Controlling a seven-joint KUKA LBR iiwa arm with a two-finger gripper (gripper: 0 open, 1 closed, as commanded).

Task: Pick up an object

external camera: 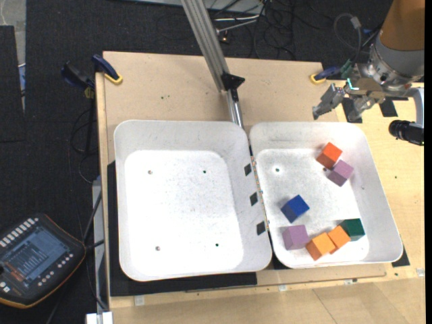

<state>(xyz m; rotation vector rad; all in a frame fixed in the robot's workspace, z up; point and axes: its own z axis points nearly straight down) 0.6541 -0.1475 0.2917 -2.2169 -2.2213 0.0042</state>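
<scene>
A: How far along is the pick?

B: Barely begun, I'd judge. The pincer [343,104] hangs over the counter [182,90] just past the far rim of the right bin [378,201], its fingers spread apart with nothing between them. Every block lies loose in that bin. What's left is the whole job: choose one, come down, close, lift.

A: What's on offer, starting nearest the camera?

B: Farthest from the pincer, along the near wall of the bin, sits a tight cluster: a purple cube [295,236], an orange cube [321,243] touching it, and a green cube [352,229] against the orange one. A blue cube [295,207] stands alone in the middle, clear on all sides. Closest below the pincer, an orange block [329,154] and a lilac block [340,172] touch corner to corner.

A: And what are they like?

B: Small matte cubes with crisp edges and flat faces, probably painted wood or foam; I can't tell which. The bins are shallow white trays with rounded corners and a faintly speckled floor, seemingly moulded plastic. The left bin [135,147] lies well to the side of the pincer. The counter looks like plain pale board.
</scene>
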